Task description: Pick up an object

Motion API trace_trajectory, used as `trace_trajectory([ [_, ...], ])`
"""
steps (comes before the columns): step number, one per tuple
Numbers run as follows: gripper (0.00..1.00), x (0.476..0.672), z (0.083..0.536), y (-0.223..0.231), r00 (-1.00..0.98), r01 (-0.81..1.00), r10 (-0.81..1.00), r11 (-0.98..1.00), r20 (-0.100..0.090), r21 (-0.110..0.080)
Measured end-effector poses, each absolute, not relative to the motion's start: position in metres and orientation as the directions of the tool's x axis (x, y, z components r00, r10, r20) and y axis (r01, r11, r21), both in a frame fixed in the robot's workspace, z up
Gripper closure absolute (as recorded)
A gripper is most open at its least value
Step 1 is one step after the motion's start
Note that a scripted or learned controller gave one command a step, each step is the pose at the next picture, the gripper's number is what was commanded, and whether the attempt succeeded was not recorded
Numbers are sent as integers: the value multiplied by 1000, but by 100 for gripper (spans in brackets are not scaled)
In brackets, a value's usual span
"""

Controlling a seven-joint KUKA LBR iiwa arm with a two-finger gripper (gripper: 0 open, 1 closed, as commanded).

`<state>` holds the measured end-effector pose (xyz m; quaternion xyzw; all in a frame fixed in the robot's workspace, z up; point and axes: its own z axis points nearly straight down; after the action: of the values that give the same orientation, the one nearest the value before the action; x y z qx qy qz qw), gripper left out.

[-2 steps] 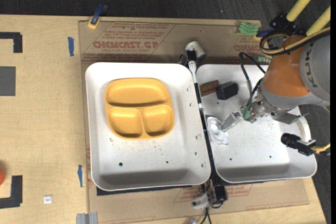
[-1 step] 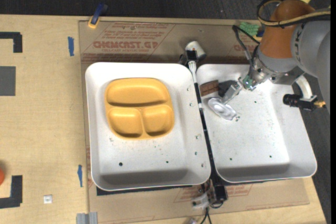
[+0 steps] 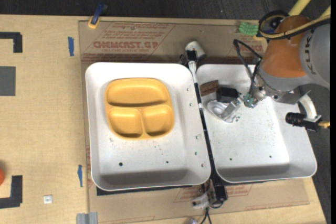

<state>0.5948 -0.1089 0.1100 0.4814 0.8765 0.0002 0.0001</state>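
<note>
On the pale wooden worktop [image 3: 42, 128] two shallow white bins stand side by side, their inner rims touching. The right bin [image 3: 262, 155] has a floor flecked with dark specks. Toward its 10 o'clock corner lies a crumpled silvery object [image 3: 221, 109]. It is shiny and pale grey, partly see-through, with an irregular, wrinkled outline. Its long axis runs roughly from 9 o'clock to 3 o'clock, the 3 o'clock end tilted slightly away and pointing at the pincer [image 3: 242, 102]. The pincer sits just at that end, but whether it touches the object is not clear, and I cannot tell whether it is spread or pressed together.

Just beyond the silvery object, at its 12 o'clock, is a small black block [image 3: 227, 94], and at that block's 10 o'clock is a small brown block [image 3: 209, 87] close to the bin's far left wall.

The left bin [image 3: 142, 170] holds a yellow tray [image 3: 140, 107] with three compartments, set in the bin's far half.

The grey arm [image 3: 286, 55] with its orange band enters at 2 o'clock.
</note>
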Motion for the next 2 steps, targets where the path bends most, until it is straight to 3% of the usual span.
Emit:
trace_trajectory([
  [1, 0, 528, 104, -103, -537, 844, 844, 537, 1, 0],
  [2, 0, 641, 92, -117, -538, 843, 843, 538, -2, 2],
])
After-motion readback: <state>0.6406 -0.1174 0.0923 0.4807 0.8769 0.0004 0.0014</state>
